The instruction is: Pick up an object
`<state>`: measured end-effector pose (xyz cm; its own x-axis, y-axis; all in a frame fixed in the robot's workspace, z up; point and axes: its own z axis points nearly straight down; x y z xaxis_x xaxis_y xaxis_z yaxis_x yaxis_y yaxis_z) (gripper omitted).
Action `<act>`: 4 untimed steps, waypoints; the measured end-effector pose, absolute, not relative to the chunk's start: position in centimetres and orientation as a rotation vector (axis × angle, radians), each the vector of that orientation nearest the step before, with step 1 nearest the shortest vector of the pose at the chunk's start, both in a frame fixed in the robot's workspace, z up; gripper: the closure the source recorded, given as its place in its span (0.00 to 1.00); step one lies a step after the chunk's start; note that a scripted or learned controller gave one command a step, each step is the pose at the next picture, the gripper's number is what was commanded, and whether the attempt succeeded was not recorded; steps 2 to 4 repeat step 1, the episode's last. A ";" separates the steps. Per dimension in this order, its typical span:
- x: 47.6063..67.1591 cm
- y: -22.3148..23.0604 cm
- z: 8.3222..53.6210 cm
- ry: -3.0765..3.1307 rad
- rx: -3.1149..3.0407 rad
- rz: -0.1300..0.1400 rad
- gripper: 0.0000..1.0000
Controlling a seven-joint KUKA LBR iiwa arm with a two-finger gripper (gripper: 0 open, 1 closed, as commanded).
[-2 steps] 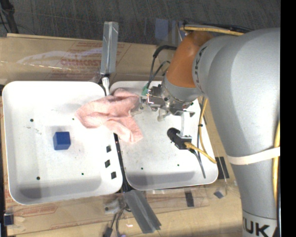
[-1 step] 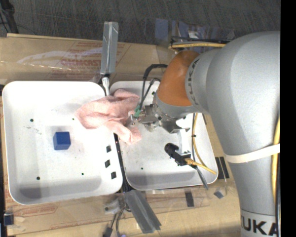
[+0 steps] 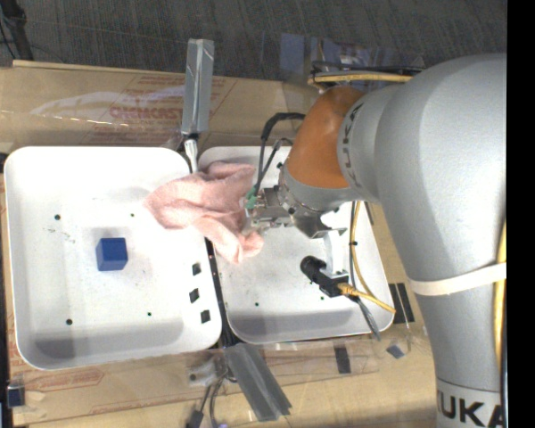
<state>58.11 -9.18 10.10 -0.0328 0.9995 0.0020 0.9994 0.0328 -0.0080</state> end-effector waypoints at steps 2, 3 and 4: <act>60.3 -9.1 21.2 -2.600 -1.764 0.002 1.00; 60.3 -9.1 21.2 -2.600 -1.764 0.002 1.00; 60.3 -9.1 21.2 -2.600 -1.764 0.002 1.00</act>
